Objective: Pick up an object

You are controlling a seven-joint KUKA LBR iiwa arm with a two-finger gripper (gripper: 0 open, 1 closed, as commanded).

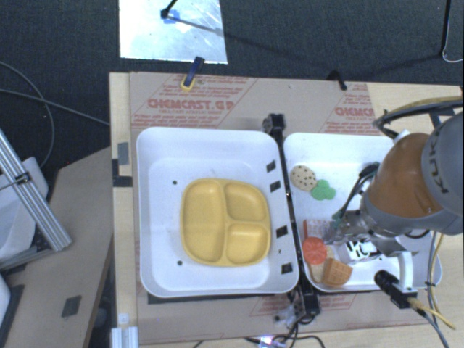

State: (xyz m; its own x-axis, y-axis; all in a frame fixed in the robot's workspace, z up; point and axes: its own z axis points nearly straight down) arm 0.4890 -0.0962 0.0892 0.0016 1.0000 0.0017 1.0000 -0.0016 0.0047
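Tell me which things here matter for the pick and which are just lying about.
For the job:
- pincer, low in the right bin
- orange-red round piece
- tan waffle-like piece
- speckled cookie
- green piece

Lying about:
- yellow divided plate in the left bin
- yellow and blue clip on the board

A speckled cookie (302, 176) and a green piece (323, 190) lay touching in the right bin (341, 147). Nearer the front sat a red round piece (314, 249) beside a tan waffle-like wedge (336, 272).

Overhead slant on both bins (217, 140)
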